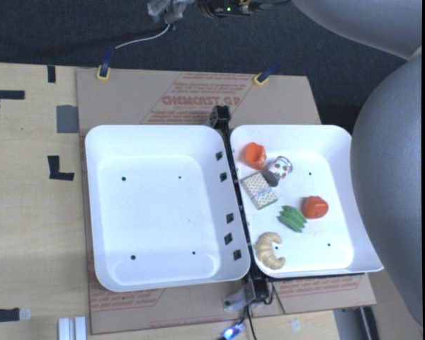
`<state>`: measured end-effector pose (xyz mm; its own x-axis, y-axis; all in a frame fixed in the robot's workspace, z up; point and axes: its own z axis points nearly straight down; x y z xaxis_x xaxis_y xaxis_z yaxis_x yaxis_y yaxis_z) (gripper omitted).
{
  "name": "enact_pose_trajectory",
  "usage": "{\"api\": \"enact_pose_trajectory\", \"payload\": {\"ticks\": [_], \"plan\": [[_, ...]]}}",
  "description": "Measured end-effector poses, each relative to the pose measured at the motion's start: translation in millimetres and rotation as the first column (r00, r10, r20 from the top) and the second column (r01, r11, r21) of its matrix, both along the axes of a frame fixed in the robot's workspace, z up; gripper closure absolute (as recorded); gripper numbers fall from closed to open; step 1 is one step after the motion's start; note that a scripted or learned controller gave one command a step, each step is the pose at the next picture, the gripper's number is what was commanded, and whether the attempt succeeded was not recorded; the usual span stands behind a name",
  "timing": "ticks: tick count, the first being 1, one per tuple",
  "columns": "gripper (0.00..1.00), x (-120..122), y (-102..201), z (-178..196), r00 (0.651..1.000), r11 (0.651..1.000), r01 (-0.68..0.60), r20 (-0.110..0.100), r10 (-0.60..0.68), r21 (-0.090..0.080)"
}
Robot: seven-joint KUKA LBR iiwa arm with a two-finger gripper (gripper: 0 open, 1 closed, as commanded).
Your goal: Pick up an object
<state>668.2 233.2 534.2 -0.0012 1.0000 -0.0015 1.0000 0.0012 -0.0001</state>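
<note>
The right bin (331, 160) holds several small items: an orange-red piece (253, 154), a white and grey round object (278, 168), a speckled square packet (259, 190), a green pod-like piece (292, 218), a red tomato-like piece (315, 207) and a tan croissant (270, 250). My gripper (170, 0) is blurred at the top edge of the view, high above the dark floor beyond the bench, far from both bins. Nothing is seen in it. The grey arm (400, 147) curves along the right side, partly covering the right bin's edge.
The left bin (156, 211) lies beside the right one, joined by a black divider (229, 190). Both rest on a cardboard sheet (198, 98) on the wooden bench. A cable (138, 42) runs by the far clamps.
</note>
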Motion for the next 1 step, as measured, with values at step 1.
{"api": "enact_pose_trajectory", "payload": {"ticks": [1], "plan": [[1.00, -0.1, 0.2, -0.1, 1.000, 1.000, 0.000, -0.001, 0.000, 0.000]]}}
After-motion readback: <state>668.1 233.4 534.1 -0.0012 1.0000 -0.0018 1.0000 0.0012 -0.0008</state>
